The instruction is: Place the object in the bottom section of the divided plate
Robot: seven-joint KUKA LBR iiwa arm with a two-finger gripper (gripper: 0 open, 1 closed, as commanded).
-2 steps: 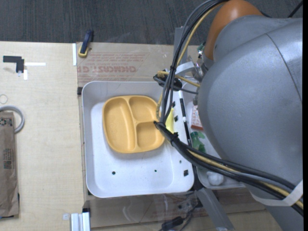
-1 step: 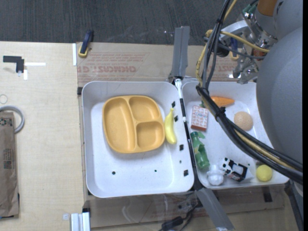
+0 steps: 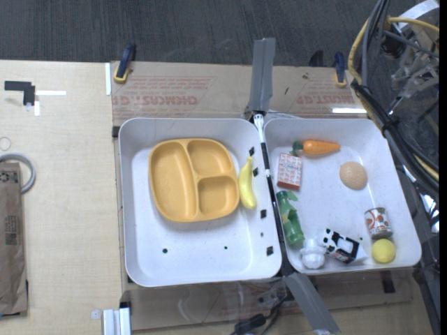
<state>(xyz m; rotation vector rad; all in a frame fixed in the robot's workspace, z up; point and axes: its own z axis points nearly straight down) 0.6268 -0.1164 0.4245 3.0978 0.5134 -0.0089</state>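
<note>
**Plate bare, nothing yet set in its bottom section**

The yellow divided plate point(image 3: 195, 189) sits in the left bin point(image 3: 140, 257), and all three of its sections look bare. Judged from that, the task has not got past its start: no object lies in any compartment, so both the pick and the placing are still to do.

The task sentence does not say which object is meant, so the choice cannot be told. The nearest candidate is the banana point(image 3: 246, 183), lying in the left bin touching or just beside the plate's right rim, outside the plate. The other candidates are in the right bin point(image 3: 398, 187): a carrot point(image 3: 318, 147) near the far edge, a small red-and-white carton point(image 3: 289, 171) below it, a tan egg-shaped thing point(image 3: 353, 175), a green bottle-like thing point(image 3: 289, 218) along the divider, a small can point(image 3: 376, 222), a yellow ball or lemon point(image 3: 383, 250), a black-and-white toy point(image 3: 340, 246) and a small white thing point(image 3: 313, 259) near the front edge.

Dark cabling and arm hardware point(image 3: 408, 61) crowd the right edge, well apart from both bins. The gripper cannot be made out there, so whether it is spread or closed cannot be told, and nothing is seen held. On the desk point(image 3: 56, 187) to the left lies a brown paper bag point(image 3: 12, 236).
</note>
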